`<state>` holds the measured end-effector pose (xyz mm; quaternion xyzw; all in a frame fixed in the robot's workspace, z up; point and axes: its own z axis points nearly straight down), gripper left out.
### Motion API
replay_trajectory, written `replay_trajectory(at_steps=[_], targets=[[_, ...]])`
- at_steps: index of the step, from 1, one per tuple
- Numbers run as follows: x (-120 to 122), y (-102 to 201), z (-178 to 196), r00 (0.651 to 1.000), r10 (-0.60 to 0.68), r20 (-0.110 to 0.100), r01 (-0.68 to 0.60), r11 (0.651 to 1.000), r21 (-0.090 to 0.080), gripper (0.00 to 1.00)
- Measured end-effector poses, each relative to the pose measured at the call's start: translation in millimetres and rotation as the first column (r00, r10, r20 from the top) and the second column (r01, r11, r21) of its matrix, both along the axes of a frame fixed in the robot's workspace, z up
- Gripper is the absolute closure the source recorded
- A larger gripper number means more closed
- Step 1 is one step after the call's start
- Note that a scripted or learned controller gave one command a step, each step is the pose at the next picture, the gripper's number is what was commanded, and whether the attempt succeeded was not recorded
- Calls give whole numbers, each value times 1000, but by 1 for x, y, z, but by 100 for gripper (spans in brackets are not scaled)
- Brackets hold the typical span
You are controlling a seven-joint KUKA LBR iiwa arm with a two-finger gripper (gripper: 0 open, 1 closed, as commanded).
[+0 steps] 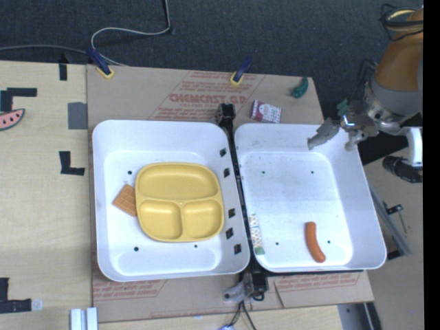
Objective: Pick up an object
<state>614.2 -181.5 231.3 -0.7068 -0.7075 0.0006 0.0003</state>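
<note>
An orange-red sausage [315, 242] lies in the right bin [357, 191], near its front right corner. A yellow divided plate [180, 201] fills the middle of the left bin [110, 150], with a tan cracker [126, 199] poking out from under its left side. My gripper [337, 140] hangs over the back right edge of the right bin, far behind the sausage. Its two fingers are spread apart, open, with nothing between them.
A small red and white packet [265, 111] and a green object [300, 86] lie on the cardboard behind the bins. Yellow clamps [240, 72] hold the cardboard's back edge. The black divider hardware [230, 177] runs between the bins.
</note>
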Motion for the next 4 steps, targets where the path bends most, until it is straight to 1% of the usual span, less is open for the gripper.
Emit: replay_trajectory(at_steps=[1,2,3,4], targets=[[-19,11,-86,1000,0,-2,0,1000,1,0],[-73,-2,-145,1000,-1,2,1,1000,0,0],[-118,19,-145,1000,-2,7,2,1000,-2,0],[-118,19,-135,1000,-2,8,2,1000,-4,100]])
